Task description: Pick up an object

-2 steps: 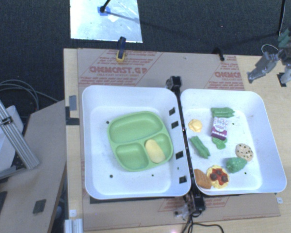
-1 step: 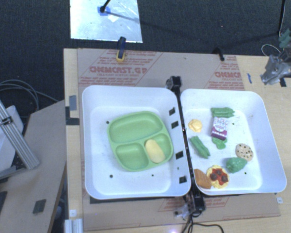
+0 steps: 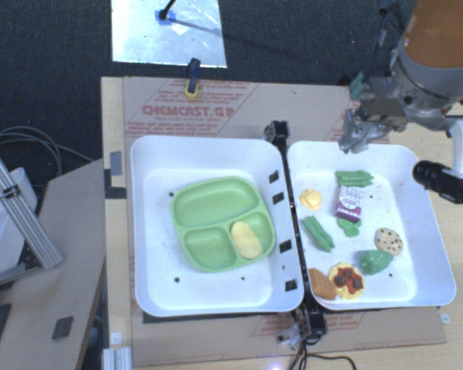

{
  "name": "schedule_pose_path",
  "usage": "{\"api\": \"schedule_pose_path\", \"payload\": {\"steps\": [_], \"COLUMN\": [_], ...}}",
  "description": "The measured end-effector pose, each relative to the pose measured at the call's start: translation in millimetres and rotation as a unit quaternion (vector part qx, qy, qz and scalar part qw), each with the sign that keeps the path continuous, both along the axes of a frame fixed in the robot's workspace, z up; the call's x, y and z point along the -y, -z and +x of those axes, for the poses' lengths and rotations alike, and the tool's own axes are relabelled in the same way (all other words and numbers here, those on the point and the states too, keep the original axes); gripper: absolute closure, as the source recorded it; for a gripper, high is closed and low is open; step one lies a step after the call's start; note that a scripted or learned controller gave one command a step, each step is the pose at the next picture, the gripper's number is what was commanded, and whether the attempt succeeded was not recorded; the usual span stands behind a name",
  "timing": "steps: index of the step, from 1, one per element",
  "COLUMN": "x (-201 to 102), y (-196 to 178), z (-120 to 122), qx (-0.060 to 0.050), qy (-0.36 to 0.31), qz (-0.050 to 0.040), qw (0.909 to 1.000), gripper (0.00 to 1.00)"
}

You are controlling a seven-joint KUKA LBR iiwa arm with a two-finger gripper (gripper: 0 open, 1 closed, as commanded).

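Bright, even light; slight softness

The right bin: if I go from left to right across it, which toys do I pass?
Yellow piece → green bean → purple packet → cookie.

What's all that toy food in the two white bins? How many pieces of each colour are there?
Green: 4, the bean pod, long pod, small piece and leafy piece
Yellow: 2, the small lump and oval piece
Purple: 1, the packet
Tan: 1, the cookie
Orange: 1, the wedge
Mixed: 1, the pizza
Total: 10
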State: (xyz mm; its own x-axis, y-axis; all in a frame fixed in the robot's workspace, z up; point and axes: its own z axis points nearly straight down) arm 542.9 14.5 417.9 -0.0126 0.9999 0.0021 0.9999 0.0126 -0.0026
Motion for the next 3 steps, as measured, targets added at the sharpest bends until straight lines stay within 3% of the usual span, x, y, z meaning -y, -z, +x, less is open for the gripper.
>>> {"api": "schedule_pose_path", "payload": {"steps": [1,2,3], "x": [-122,-83,-74], "y": [186,237,188], "z": [-32,18,16], "qx": [-0.005,0.000,0.004], "qy": [-0.001,0.007,0.007], "qz": [-0.0005,-0.0019,-0.0008], "qw": [1.0000,1.0000,1.0000], "gripper": [1.00,1.00,1.00]}}
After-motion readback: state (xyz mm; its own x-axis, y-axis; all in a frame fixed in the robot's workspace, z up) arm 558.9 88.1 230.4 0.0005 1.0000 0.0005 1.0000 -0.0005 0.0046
